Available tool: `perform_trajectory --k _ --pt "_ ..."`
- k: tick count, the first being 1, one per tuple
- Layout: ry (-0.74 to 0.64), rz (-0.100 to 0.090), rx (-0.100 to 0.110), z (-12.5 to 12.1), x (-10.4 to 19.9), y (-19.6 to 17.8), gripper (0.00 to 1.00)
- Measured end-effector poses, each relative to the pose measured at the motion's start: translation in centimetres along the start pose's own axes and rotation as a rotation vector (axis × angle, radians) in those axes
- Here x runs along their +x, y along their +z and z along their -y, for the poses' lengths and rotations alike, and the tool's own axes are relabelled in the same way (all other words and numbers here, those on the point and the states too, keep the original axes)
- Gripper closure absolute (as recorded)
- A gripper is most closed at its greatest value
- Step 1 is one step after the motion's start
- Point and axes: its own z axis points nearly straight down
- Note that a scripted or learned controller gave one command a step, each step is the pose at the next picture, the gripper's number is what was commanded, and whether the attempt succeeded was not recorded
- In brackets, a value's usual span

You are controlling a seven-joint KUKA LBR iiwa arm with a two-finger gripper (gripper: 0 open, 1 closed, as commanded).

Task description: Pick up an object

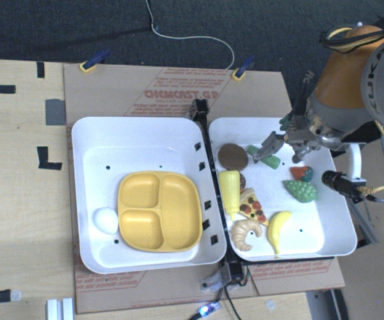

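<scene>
Camera view: gripper (283,147) hanging open over right bin (325,242), gripping nothing; croissant (244,232), banana (278,229) lying unpicked, task barely starting

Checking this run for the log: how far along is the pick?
Done: the two-finger gripper is over the right white bin, fingers spread.
In hand: nothing; the small green toy piece lies just below it.
Left: close on an item and lift. The yellow plastic banana and tan croissant lie untouched.
</scene>
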Motion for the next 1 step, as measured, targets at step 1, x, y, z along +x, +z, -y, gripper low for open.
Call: perform_trajectory --k 1 --pt "-0.002 0.002 -0.013 -0.25 -0.02 -0.77 0.00"
